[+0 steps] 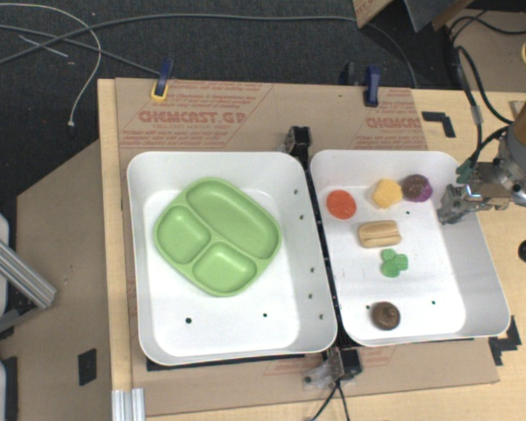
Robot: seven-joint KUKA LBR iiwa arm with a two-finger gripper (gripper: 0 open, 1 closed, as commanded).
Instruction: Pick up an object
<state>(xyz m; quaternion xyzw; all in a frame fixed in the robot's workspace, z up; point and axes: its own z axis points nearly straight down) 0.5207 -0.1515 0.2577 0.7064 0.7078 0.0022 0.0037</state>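
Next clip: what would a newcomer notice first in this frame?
Probably the big green divided plate lying alone in the left bin. Next, the small toy foods scattered in the right bin: an orange piece, a yellow one, a purple one, a tan bun, a green bit and a brown one. The gripper sits at that bin's right edge.

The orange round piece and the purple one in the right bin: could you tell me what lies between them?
The yellow piece lies between the orange piece and the purple piece, seen in the camera view.
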